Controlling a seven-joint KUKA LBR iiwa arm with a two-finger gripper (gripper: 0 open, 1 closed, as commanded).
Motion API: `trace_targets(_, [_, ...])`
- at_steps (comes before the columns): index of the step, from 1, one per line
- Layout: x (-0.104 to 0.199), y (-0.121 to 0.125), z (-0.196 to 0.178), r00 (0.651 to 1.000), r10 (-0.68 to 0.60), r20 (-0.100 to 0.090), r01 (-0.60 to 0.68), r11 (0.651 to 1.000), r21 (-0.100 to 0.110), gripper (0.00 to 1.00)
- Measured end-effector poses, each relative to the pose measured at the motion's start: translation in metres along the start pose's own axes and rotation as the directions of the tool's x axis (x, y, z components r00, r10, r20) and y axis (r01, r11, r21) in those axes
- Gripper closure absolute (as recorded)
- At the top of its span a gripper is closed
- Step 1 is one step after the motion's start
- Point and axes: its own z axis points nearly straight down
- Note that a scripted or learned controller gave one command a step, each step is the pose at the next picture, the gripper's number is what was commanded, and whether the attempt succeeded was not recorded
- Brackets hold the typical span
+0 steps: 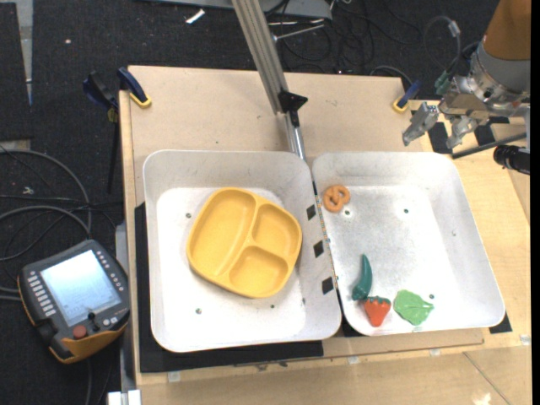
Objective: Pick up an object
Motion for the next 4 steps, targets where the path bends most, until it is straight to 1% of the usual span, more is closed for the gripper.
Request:
trace_targets(1, [0.000,0.000,0.000,1.000,0.000,0.000,0.000,1.000,0.000,0.00])
trace_targets(2, [0.000,-0.004,0.044,1.000,0.003,0.000,-0.003,1.000,0.003,0.00])
trace_targets(3, [-0.009,-0.006,0.095,1.000,0.004,0.000,-0.004,1.000,0.003,0.00])
trace_targets(4, [-0.003,-0.013,0.143,1.000,0.004,-0.001,-0.004,1.000,0.003,0.00])
